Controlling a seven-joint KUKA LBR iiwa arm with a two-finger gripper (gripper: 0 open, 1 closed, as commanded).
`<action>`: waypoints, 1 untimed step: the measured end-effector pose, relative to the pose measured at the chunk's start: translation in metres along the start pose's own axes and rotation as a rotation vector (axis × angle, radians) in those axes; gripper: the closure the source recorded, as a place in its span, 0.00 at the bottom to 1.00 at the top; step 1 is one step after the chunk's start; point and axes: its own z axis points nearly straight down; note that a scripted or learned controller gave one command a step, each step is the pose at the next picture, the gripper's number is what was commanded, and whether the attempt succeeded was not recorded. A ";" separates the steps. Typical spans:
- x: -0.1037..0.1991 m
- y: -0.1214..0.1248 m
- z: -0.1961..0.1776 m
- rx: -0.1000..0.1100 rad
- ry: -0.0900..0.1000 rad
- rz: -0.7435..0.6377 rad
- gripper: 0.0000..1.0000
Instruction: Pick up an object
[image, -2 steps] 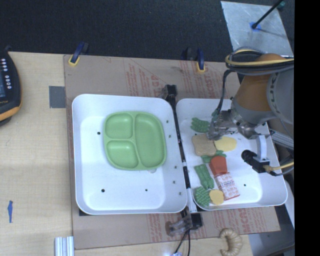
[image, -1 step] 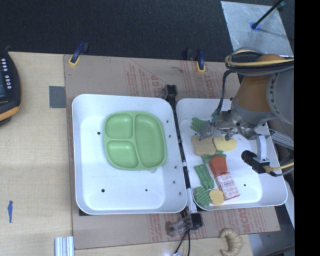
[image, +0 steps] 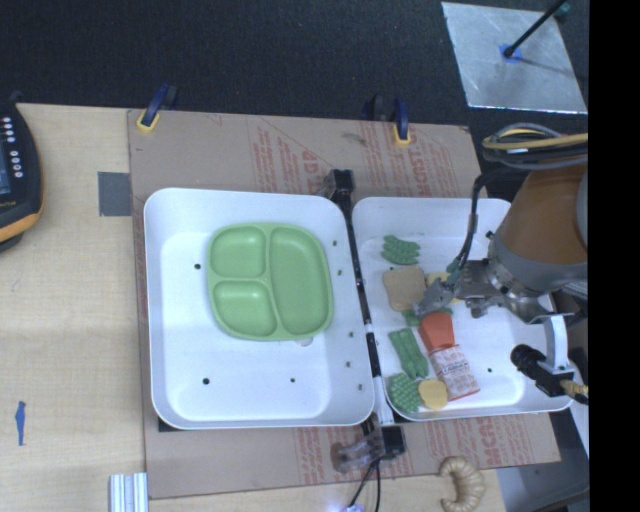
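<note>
Gripper (image: 437, 296) jaw state unreadable; tan block (image: 404, 288) and red carton (image: 446, 352) crowd its tip, so it risks a double-contact miss.

We cannot tell how the tool's (image: 437, 297) fingers stand; they blur into the tan piece (image: 404, 288) and the orange-capped packet (image: 446, 357) beneath them. The arm (image: 540, 235) covers the right bin's (image: 420, 210) far right corner and is cut off at the right. A black and orange device (image: 15, 180) is cut by the left edge. The packet's label is too small to read.
</note>
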 end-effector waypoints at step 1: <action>0.012 -0.001 0.061 0.002 0.001 -0.002 0.00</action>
